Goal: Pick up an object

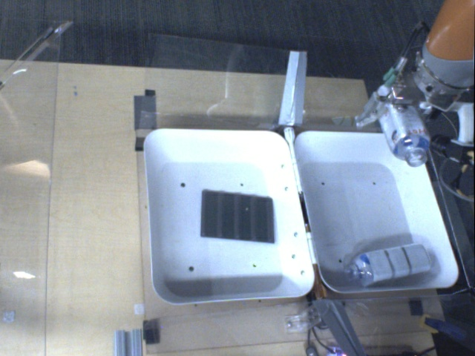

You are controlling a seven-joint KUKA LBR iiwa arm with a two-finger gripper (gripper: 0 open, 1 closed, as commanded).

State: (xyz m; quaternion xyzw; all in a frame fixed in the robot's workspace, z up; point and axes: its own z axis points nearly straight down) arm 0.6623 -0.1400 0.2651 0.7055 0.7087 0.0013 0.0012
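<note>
My gripper (395, 119) hangs over the far right corner of the right bin (326, 162), under the grey wrist and orange band. It is shut on a clear plastic bottle (409, 141), which sticks out at a slant towards the bin's right rim, lifted off the floor. A second clear bottle with a grey label (391, 264) lies on its side in the near right corner of the same bin. A dark grey ribbed rectangular pad (237, 216) lies flat in the middle of the left bin (171, 169).
A metal upright post (293, 87) stands behind the seam between the bins. Cables and fittings (453, 169) crowd the right bin's right side. A clear sheet (30, 162) covers the wooden bench on the left.
</note>
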